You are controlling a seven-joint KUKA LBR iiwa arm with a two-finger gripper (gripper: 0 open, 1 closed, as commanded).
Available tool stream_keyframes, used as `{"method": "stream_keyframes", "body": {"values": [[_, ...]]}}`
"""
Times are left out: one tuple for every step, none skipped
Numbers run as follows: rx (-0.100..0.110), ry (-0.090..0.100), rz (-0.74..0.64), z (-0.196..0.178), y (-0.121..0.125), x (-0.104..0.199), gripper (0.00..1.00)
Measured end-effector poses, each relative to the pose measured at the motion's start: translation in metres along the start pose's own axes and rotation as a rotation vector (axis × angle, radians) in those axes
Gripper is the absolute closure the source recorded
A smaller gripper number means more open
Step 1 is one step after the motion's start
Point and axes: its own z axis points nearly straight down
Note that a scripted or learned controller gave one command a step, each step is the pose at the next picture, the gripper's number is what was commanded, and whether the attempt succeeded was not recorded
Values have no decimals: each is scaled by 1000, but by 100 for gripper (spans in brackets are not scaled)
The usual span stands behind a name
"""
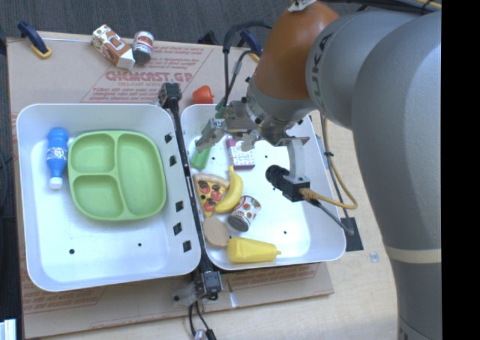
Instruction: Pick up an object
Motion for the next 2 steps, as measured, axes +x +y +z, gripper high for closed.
{"method": "stream_keyframes", "body": {"values": [[3,0,1,101,34,-63,0],[2,0,-3,90,35,-62,100]]}}
